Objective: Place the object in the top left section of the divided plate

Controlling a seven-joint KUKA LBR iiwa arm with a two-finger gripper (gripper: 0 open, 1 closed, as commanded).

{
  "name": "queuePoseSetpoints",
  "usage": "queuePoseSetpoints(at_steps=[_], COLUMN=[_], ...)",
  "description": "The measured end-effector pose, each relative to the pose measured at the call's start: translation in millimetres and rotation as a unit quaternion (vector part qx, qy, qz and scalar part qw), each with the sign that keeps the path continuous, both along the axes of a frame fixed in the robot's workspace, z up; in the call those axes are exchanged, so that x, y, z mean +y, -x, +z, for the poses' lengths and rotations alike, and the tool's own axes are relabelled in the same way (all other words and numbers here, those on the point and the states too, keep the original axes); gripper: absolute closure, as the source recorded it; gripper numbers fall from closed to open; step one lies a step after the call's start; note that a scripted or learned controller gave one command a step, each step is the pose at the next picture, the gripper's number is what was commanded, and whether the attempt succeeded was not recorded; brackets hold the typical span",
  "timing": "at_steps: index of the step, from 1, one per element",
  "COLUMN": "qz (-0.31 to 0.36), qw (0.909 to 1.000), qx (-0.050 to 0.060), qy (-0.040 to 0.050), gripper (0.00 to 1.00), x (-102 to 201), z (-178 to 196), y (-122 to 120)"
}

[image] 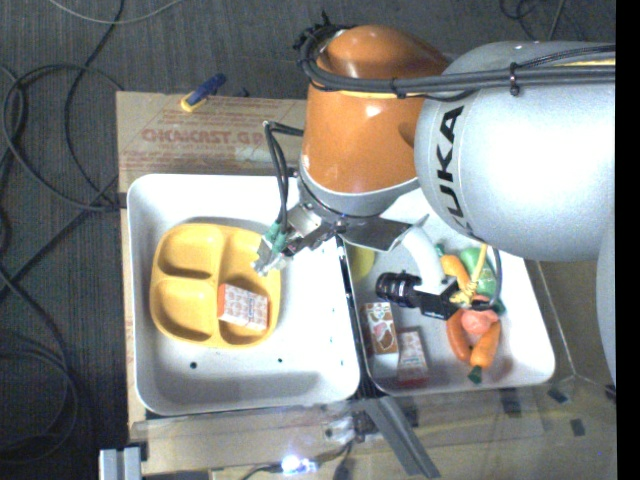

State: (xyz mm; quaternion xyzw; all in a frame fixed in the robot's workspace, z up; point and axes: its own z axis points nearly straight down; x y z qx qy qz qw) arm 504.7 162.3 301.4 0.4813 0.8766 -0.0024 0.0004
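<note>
**Packet on the plate, but in the wrong section**

The arm bulks across the upper right of the frame, its orange band nearest the lens. From it the gripper reaches down towards the middle of the frame. It hangs over the upper right part of the yellow divided plate, which sits in the left bin. The view is too small and steep to tell whether the gripper is spread or pressed together, and nothing can be made out in its grasp.

A red and white packet lies flat in the plate's lower right section, just below the gripper. It is probably the object meant. The plate's upper left section shows bare yellow.

On that reading the task is not finished. The packet is on the plate but sits diagonally opposite its goal. It has yet to be gripped, lifted over the dividing ridges and set down in the upper left section.

The right bin holds two more small packets and some toy carrots, well apart from the plate.
</note>
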Motion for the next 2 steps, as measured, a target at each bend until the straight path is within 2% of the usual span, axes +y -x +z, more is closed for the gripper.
queuePoseSetpoints(at_steps=[1, 2], qz=[0.0, 0.0], qw=[1.0, 1.0], qx=[0.0, 0.001], qy=[0.0002, 0.0007], gripper=[0.0, 1.0], x=[-0.1, 0.2], z=[0.0, 8.4], y=[0.0, -0.3])
